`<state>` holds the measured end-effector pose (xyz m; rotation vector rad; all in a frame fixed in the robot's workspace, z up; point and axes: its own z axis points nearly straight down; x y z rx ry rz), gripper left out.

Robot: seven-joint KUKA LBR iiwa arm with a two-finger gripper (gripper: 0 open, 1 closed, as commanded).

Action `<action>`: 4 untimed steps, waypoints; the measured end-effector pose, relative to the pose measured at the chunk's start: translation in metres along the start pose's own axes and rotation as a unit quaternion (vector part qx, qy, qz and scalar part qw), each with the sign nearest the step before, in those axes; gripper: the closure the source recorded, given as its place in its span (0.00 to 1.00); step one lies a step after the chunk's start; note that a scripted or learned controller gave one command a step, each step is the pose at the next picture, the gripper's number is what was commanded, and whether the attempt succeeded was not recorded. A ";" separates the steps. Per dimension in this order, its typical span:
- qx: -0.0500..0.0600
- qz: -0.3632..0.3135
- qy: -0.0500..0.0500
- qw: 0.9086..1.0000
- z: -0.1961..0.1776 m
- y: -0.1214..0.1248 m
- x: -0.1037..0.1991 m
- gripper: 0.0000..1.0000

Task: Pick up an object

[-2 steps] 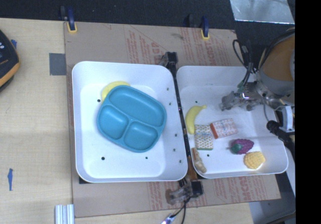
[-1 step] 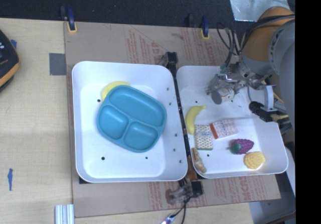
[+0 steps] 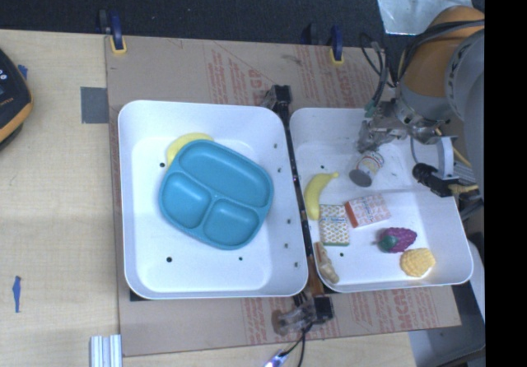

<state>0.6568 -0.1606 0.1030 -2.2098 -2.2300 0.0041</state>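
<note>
Hovering gripper over small can, banana nearby

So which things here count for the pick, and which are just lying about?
In play: claw, small can under it, banana, two packets, purple fruit, corn cob.

Lying about: blue divided tray, yellow plate, clamps.

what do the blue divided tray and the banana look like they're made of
Blue divided tray: likely molded plastic, judging by its uniform colour, rounded compartments and soft sheen. Banana: probably a plastic or rubber toy, evenly yellow and smooth with no spots, though a real one can't be ruled out from this view.
</note>
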 end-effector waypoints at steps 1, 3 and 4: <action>0.000 0.000 0.000 1.000 0.000 0.000 0.000 0.00; 0.001 0.002 0.000 1.000 0.001 -0.038 0.021 1.00; -0.001 0.002 0.001 1.000 -0.089 -0.045 0.108 1.00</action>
